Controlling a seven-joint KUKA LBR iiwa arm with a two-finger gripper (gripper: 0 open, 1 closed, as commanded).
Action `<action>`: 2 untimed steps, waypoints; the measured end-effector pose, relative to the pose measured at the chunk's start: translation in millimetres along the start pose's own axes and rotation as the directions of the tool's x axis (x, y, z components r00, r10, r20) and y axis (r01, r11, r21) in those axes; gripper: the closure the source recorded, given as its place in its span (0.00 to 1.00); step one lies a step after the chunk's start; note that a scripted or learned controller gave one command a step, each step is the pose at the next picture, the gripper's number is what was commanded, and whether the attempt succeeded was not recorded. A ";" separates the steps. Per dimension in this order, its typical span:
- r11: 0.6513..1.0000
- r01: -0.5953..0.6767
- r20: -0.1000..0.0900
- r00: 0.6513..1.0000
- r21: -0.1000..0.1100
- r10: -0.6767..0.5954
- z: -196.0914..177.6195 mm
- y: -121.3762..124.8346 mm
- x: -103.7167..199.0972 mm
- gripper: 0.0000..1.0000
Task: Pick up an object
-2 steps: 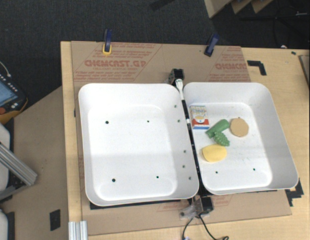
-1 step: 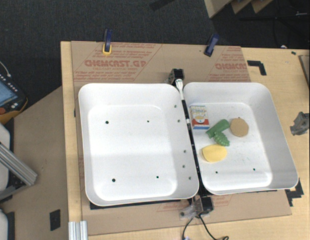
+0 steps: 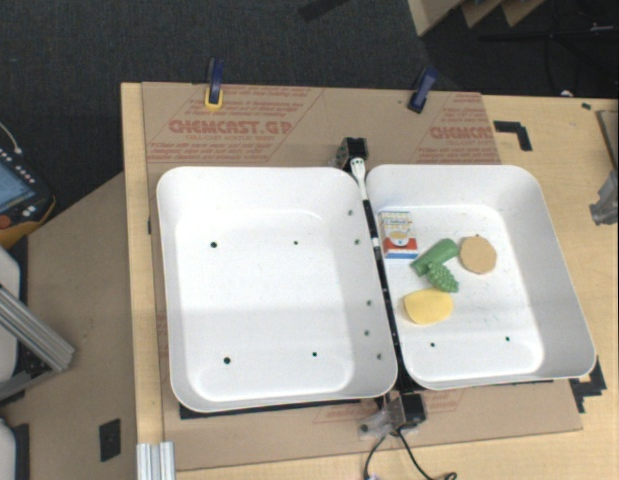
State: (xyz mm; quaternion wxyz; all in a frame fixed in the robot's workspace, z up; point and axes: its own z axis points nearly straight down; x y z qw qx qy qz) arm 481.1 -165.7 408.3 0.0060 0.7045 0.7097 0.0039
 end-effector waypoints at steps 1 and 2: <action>1.000 -0.007 -0.007 1.000 0.026 0.007 122.1 -4.6 14.8 1.00; 1.000 -0.001 -0.001 1.000 -0.001 0.001 6.8 0.2 55.9 1.00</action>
